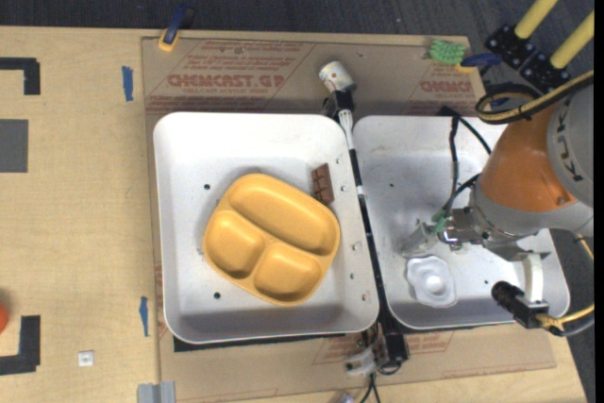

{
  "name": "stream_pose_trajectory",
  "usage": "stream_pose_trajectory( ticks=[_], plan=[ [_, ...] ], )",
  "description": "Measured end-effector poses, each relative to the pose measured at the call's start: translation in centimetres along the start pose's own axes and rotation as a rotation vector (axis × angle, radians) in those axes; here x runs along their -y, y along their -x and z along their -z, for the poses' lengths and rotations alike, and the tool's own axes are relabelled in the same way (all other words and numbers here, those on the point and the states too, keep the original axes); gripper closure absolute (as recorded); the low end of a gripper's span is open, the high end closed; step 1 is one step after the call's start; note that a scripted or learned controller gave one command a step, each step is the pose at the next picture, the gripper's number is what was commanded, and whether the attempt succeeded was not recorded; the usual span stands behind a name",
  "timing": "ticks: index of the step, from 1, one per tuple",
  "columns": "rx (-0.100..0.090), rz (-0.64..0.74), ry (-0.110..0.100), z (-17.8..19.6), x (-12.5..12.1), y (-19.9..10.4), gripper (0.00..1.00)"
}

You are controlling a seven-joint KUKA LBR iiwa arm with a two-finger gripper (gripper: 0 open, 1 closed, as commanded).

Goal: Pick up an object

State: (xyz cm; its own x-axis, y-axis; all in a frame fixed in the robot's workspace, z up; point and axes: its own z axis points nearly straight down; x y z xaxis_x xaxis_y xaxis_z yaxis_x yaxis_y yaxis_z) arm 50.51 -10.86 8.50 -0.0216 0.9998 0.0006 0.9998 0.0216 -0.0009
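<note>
- We see two white bins side by side: the left bin (179, 203) at centre frame holds a yellow divided tray (272, 236), lying tilted, with a small brown block (322, 184) just beside its upper right edge, against the wall shared with the other bin.
- The right bin (396, 146), at right of centre, holds a small clear, whitish object (429, 278) near its lower edge. We take this as the likeliest thing to pick, since the arm (528, 175) reaches in over this bin from the right.
- The gripper (436, 231) sits low in the right bin, just above the clear object in the frame. We cannot tell how its claw stands, and we see nothing plainly held in it.
- To do this step well, in our judgement, we should centre over the clear object before descending, approach straight down, and close only once the object sits squarely in the claw. It looks light and slick, so it could slip or skate away.
- Hard to make out: the clear object's outline blends into the white floor. The wrist and cables hide part of the bin's right side, and the arm is cut off at the frame's right.
</note>
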Motion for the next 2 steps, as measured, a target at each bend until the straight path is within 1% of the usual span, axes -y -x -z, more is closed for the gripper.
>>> stream_pose_trajectory(
  ticks=[1, 2],
  plan=[
    [0.001, 0.072, 0.004, 0.1, -4.5, -0.4, 0.0],
    [0.0, 0.171, 0.003, 0.1, -1.9, -1.4, 0.0]
  ],
)
